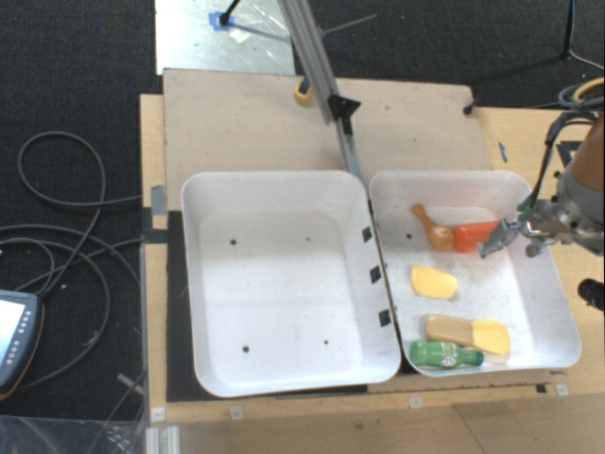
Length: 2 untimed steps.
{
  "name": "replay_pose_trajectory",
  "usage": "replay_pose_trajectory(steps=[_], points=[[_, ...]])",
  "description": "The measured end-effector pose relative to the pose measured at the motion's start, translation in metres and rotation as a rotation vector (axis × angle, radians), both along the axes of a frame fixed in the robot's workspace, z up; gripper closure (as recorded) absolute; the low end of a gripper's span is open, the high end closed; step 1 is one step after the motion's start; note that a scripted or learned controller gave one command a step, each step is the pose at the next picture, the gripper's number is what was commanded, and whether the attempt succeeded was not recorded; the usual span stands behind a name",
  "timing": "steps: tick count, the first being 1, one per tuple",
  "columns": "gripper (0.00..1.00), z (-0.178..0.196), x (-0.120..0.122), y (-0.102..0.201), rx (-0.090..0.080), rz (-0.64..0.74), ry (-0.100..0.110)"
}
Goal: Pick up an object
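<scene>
There's the arm (588, 183) at the right edge: grey metal body, an orange band above the wrist, dark cables looping alongside, and a slim grey gripper (498, 237) poking out from it.

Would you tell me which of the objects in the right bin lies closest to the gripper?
The orange-red piece in the right bin, right beside the gripper; the green bottle and the yellow pieces lie farther toward the front.

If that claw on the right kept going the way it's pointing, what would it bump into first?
Probably the orange-red piece: the gripper points left, right at its near end. Just beyond lies the brown drumstick-shaped toy. The gripper's height above the right bin is unclear, so it might pass over.
</scene>
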<state>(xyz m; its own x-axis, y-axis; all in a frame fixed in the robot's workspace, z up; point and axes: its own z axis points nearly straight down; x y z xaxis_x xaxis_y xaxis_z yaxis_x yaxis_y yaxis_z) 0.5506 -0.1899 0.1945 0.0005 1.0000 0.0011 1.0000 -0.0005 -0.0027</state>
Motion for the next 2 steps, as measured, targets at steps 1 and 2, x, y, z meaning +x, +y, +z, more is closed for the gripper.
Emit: replay_pose_trajectory(steps=[1,2], points=[[0.00,-0.058,0.007,0.005,0.001,0.001,0.001],[1.00,-0.044,0.009,0.003,-0.003,0.001,-0.007]])
